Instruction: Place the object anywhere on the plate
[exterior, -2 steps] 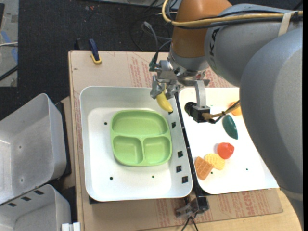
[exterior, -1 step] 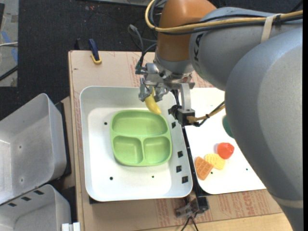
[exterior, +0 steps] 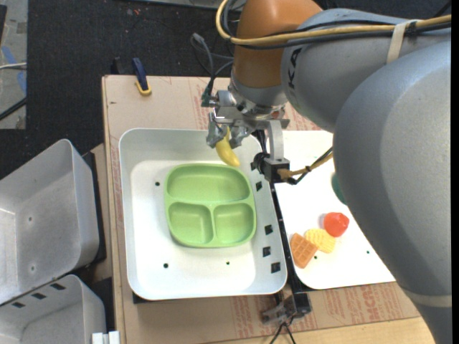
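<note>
Pinched between the jaws of the gripper [exterior: 228, 136] is a small yellow banana-shaped toy [exterior: 228, 151], hanging just above the far edge of the green plate [exterior: 211, 205], not touching it as far as I can tell. Big grey arm [exterior: 380, 84] w/ orange band [exterior: 272, 16] fills the space right of the plate and cuts off much of the right bin [exterior: 337, 264]. Bench [exterior: 165, 99] is tan board w/ red print, dark floor w/ cables beyond it, far from the plate. Left bin [exterior: 140, 213] is white, shallow, and holds the plate at approx its middle; plate is pale green w/ three compartments, one long at the far side, two smaller at the near side. Two more white tubs [exterior: 43, 213] sit left of the plate, off the bench edge. Right of the plate, in the right bin: an orange waffle-like toy [exterior: 303, 249], a yellow ridged toy [exterior: 320, 239], a red round toy [exterior: 336, 223], close together. Small yellow-and-blue clamp [exterior: 142, 77] at the bench's far left corner. Banana's top end is hidden by the fingers.
</note>
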You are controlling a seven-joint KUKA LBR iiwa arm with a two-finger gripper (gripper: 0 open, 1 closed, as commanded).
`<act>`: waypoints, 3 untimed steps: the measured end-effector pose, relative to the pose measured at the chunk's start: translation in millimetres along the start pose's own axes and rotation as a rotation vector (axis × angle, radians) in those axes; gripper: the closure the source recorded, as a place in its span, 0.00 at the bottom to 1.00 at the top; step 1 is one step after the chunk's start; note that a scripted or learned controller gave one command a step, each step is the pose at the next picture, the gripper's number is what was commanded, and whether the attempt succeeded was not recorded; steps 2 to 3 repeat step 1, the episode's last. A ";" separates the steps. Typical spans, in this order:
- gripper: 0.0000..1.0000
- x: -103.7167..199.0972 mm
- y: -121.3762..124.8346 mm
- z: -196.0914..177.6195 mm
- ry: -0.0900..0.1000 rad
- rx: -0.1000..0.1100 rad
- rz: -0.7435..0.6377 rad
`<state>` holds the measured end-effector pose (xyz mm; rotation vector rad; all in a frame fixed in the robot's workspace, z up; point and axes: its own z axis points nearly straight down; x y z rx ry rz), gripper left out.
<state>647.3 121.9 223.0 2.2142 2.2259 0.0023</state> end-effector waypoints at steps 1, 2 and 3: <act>0.00 0.1 -0.3 0.2 0.000 0.001 0.000; 0.00 0.1 -0.3 0.2 0.000 0.001 0.000; 0.00 0.1 -0.3 0.2 0.000 0.001 0.000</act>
